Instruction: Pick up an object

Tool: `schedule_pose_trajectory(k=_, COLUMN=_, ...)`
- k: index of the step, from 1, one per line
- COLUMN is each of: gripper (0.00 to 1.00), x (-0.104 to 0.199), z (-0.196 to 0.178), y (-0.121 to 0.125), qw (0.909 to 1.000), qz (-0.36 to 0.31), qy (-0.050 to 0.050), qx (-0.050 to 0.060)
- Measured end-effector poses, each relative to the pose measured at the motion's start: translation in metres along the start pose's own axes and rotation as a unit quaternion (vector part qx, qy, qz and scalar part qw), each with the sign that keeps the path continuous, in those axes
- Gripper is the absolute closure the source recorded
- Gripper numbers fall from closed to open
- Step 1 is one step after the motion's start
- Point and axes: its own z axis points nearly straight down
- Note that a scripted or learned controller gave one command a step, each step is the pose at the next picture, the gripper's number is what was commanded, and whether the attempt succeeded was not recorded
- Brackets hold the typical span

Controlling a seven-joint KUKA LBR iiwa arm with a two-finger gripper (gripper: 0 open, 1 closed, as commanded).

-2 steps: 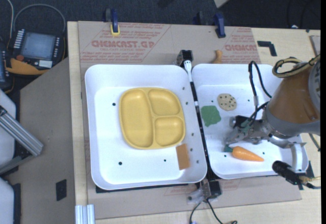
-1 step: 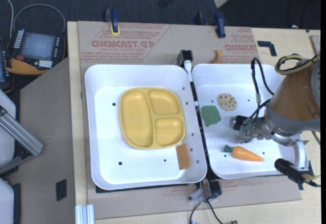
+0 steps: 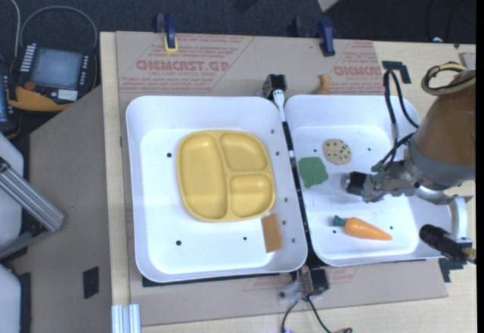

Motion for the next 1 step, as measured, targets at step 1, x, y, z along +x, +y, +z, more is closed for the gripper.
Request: schedule_pose_trajectory(k=1, gripper=1.0, x=0.0066, z=-0.0451, y=0.0014, qw=1.0, qz=-0.001, qy=0.0, qx=-0.001)
